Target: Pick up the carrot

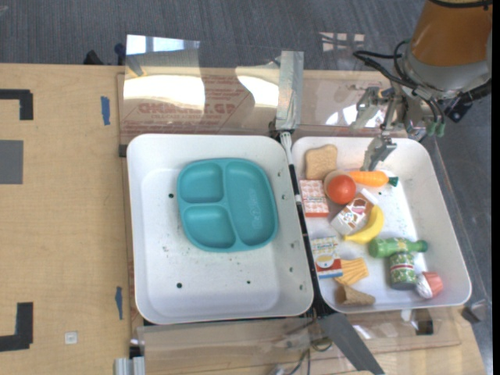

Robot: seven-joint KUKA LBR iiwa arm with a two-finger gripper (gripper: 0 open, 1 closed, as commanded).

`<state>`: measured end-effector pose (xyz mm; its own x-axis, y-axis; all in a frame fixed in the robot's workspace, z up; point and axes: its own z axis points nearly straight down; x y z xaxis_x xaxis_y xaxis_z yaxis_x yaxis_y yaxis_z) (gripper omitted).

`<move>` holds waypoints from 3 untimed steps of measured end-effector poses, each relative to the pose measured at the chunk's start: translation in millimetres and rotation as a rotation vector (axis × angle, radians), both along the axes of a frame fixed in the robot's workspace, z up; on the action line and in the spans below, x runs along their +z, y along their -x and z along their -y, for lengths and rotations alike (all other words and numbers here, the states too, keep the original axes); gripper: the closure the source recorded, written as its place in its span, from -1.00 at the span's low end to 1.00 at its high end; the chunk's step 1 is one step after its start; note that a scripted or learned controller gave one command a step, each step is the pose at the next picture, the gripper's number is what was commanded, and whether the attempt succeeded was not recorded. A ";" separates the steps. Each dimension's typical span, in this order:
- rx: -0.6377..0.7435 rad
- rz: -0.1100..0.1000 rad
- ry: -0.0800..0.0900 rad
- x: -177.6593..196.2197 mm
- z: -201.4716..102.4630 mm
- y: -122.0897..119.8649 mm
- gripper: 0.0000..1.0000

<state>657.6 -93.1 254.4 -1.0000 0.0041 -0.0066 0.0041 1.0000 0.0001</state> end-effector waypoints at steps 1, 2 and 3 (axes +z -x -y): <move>-0.122 -0.009 -0.001 -84.2 56.3 30.1 -1.00; -0.158 0.030 0.004 -135.9 73.6 4.0 -1.00; -0.266 0.002 0.003 -162.5 79.1 -6.0 -1.00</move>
<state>663.6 -172.2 91.9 -0.9638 0.2664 -0.0085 0.2665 0.9638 -0.0023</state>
